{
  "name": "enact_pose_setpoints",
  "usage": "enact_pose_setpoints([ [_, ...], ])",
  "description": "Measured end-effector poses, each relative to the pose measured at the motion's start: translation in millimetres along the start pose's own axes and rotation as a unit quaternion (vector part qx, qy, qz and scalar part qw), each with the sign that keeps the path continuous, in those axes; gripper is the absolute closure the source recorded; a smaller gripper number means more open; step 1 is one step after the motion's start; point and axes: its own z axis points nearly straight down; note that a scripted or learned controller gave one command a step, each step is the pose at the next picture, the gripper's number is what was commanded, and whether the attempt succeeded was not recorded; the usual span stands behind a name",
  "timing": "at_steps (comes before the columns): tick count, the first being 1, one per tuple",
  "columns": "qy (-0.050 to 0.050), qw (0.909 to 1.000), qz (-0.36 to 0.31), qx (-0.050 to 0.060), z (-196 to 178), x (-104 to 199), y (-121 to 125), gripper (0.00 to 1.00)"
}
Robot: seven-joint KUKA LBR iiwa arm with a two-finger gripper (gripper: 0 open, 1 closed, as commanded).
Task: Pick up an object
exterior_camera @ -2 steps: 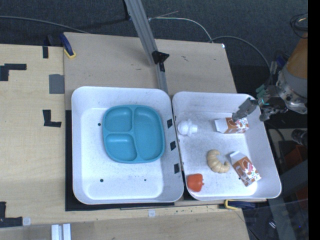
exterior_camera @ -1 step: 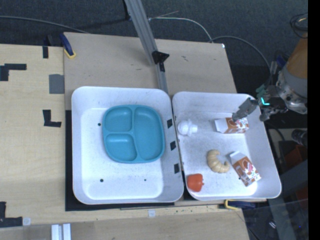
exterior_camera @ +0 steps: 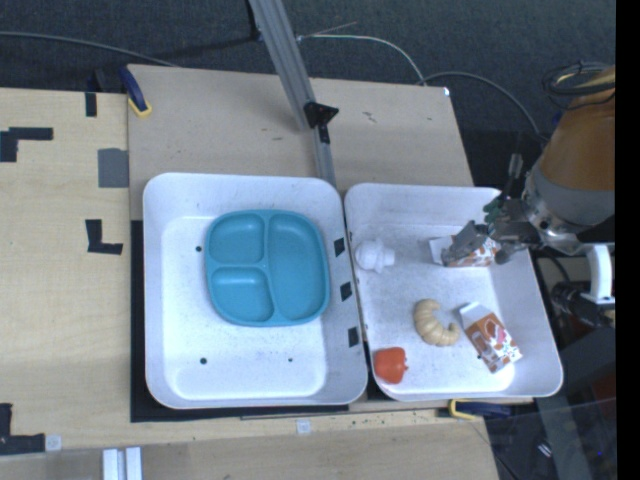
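Note:
The gripper [exterior_camera: 468, 244] hangs low over the upper right part of the right bin [exterior_camera: 400, 203], reaching in from the right. A small grey, white and red item [exterior_camera: 482, 258] lies right at its tip; whether it is held is unclear. In the same bin lie a white rounded piece [exterior_camera: 375, 257] near the left wall, a tan croissant [exterior_camera: 435, 322] in the middle, a red and white carton [exterior_camera: 491, 339] beside it, and a red vegetable [exterior_camera: 391, 364] at the front left corner.
The left bin [exterior_camera: 175, 368] holds a blue divided plate [exterior_camera: 268, 267]. A slanted metal pole [exterior_camera: 290, 58] rises behind the bins. Cables run over the bench's far edge. The arm's orange and grey body [exterior_camera: 580, 163] stands over the right bin's right edge.

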Motion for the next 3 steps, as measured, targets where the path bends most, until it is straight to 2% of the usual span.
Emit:
enact_pose_setpoints([
  [2, 0.0, 1.0, 0.0, 0.0, 105, 3, -11, 0.0],
  [3, 0.0, 1.0, -0.001, -0.002, 92, 3, -10, 1.0],
])
